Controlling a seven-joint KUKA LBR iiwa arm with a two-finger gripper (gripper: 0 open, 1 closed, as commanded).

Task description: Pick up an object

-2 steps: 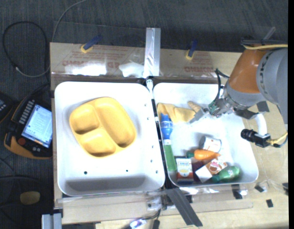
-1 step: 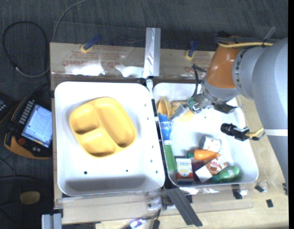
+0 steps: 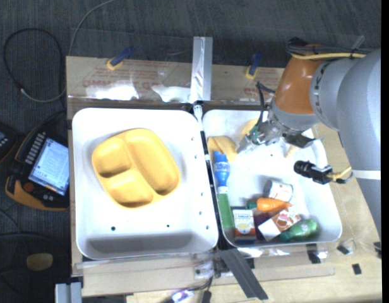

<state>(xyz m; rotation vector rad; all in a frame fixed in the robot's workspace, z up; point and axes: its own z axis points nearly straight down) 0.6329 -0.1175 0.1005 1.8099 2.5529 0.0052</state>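
Right bin [image 3: 327,197] as landmark. At its near edge: green item [image 3: 303,230], possibly a vegetable toy, beside red-white carton [image 3: 278,223], dark box [image 3: 244,223], orange carrot [image 3: 271,204]; labels unreadable. Along its left wall: green-blue bottle [image 3: 221,177]. At its far end: yellow banana-like piece [image 3: 222,145], gripper [image 3: 261,134] low over it; finger state cannot be told. Left of it: left bin [image 3: 87,188] holding yellow divided tray [image 3: 135,166].

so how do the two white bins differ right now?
Left bin holds a single large yellow divided tray; right bin holds many small items, among them a blue-capped bottle, a carrot and small cartons. The items in the right bin crowd its left wall and near edge; the tray sits mid-bin. The gripper hangs over the right bin, not the left. Both are shallow, white and set side by side.
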